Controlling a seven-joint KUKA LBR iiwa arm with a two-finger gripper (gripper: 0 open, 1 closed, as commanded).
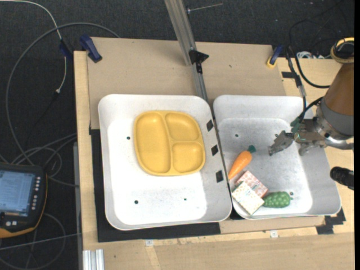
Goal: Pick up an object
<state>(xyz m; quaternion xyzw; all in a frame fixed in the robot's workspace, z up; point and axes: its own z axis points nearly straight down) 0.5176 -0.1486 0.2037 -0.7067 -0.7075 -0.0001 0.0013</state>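
left bin [112,167]: yellow three-part tray [169,142] | right bin [315,190]: carrot [240,164], carton [248,191], bumpy green toy [277,199] at front edge | gripper [279,144]: above bin, empty, spread unclear

The arm [342,97] is a thick round column with a wide orange-brown band over a grey wrist section. A yellowish ring [344,48] sits at its upper end. The claw [279,144] is grey metal with dark, angular parts, and thin black cables run beside the wrist.
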